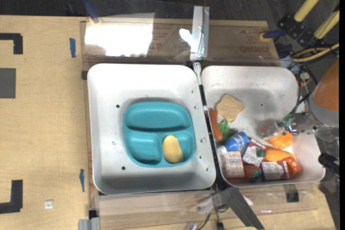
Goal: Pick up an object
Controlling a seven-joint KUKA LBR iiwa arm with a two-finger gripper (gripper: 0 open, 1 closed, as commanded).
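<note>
Cardboard [38, 116] covers the bench at nine o'clock, flat and bare apart from black tape marks. Next comes the left bin [102, 132], where a teal divided tray [156, 134] sits near the middle and a yellow lemon-like piece [172, 148] lies in its lower right compartment, at about five o'clock on the tray; bare white floor rings the tray on every side. A dark seam divides the two bins. In the right bin [259, 83] the upper half, toward twelve o'clock, is mostly open, with a tan bread slice [230, 107] lying alone at about ten o'clock. The likely targets are crowded along the six o'clock wall: small cartons [252, 161], a blue item [235, 142] and orange pieces [280, 154], touching one another and pressed near the rim, which I judge leaves little room for a grasp. The arm [329, 97] enters at three o'clock, over that bin's right rim; whether its claw is wide or narrow cannot be told.
</note>
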